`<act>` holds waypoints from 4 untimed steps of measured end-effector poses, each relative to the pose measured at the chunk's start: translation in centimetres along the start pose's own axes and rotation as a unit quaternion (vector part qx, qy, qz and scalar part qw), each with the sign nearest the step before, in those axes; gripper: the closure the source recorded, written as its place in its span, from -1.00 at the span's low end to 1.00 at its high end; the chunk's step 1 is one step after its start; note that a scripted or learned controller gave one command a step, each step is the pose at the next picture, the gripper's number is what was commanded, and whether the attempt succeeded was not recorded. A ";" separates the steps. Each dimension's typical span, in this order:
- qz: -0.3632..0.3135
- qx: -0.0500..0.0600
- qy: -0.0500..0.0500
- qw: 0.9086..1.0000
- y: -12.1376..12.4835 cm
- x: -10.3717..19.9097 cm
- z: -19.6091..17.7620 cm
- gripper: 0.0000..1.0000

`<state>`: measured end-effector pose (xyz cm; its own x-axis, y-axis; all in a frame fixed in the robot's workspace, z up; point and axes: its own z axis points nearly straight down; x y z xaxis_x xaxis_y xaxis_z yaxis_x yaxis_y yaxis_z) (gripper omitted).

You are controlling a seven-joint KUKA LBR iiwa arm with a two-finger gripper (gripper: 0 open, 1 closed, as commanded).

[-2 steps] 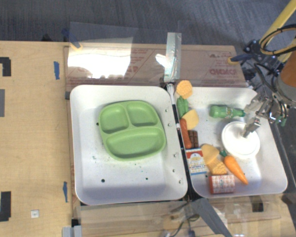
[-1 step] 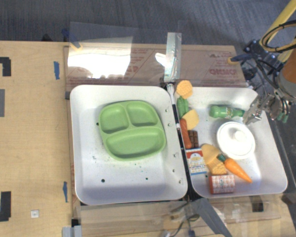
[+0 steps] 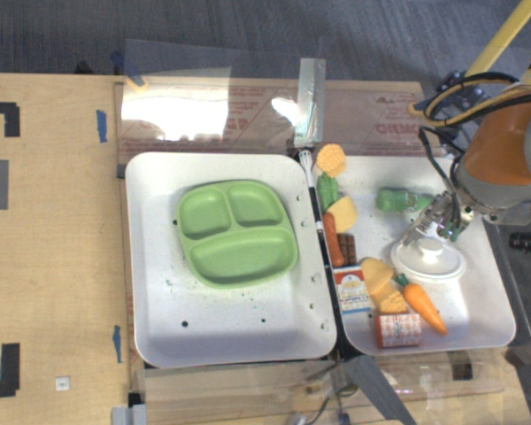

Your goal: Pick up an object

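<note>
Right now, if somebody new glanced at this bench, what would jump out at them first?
Probably the green divided tray, lying alone in the left bin. Next, the jumble of toy food along the right bin's left side and front, with a corn cob at the top and a carrot near the front. The pincer hangs just above a white lid there.

Divided tray (image 3: 237, 234) in left bin (image 3: 150, 264); toy foods w/ lid (image 3: 427, 259) in right bin (image 3: 487, 312).

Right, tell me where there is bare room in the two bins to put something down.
Left bin: bare floor all around the green tray, widest along the near edge. Right bin: crowded down its left side, from the corn to the can; the gripper hangs above the white lid. A bare strip runs along the right wall.
</note>
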<state>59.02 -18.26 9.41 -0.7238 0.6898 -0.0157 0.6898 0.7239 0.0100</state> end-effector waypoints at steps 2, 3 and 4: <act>-0.272 0.002 0.005 0.962 -1.9 -1.0 0.6 1.00; -0.272 0.001 0.000 0.962 -1.7 -1.3 -0.7 1.00; -0.387 0.000 0.004 0.922 -1.4 -4.3 0.7 1.00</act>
<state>61.19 -22.29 8.77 -0.9994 -0.0336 -0.0097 -0.0336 0.9994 -0.0017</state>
